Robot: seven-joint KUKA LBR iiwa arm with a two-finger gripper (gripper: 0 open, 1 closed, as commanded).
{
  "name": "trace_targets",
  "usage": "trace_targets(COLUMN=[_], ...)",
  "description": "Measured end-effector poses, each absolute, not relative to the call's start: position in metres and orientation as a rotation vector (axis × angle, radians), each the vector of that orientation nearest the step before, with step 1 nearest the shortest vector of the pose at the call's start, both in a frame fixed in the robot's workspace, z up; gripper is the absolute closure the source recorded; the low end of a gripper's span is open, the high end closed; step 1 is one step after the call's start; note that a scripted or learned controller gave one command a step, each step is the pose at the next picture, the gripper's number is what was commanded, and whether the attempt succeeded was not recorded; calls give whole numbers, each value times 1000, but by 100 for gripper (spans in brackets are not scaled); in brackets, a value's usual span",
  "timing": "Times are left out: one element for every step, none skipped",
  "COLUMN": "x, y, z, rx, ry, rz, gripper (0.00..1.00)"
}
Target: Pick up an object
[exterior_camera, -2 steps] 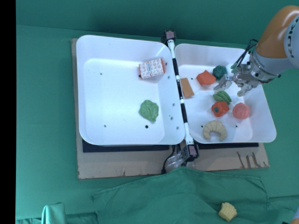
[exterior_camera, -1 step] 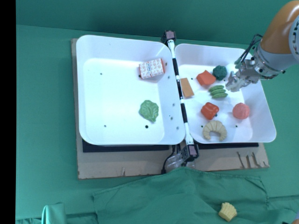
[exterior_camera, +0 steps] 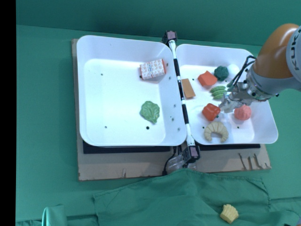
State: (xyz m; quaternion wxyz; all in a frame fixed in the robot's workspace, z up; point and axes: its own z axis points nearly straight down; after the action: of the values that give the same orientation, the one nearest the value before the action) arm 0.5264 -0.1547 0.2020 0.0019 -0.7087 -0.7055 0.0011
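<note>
The two-finger gripper [exterior_camera: 229,103] hung low in the right white bin [exterior_camera: 263,134], between the red pepper-shaped toy [exterior_camera: 211,111] and the round salmon-pink toy [exterior_camera: 242,112]. Whether it had closed on anything could not be told; nothing showed between its tips. Crowding was the risk: the green pea-pod toy [exterior_camera: 218,92] and tan croissant toy [exterior_camera: 216,131] sat close, so a descent could nudge neighbours or pinch air. The grey arm [exterior_camera: 277,60] reached in from the bin's right edge, wrist angled downward.

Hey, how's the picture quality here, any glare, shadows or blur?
Camera view: even, soft light; the white bins look bright with no harsh glare; faint shadows under the green leafy piece and croissant; the pincer is slightly soft, small details blurred.
</note>
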Motion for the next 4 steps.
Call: trace_targets(x=[475,476,579,522], y=[-189,-188,-176,-189], z=[185,185,211,185], rx=[-2241,-2238,-2228,-2242], ry=[-2224,-2229,-2234,-2226], rz=[-16,-13,-9,-15], gripper=[100,100,100,100])
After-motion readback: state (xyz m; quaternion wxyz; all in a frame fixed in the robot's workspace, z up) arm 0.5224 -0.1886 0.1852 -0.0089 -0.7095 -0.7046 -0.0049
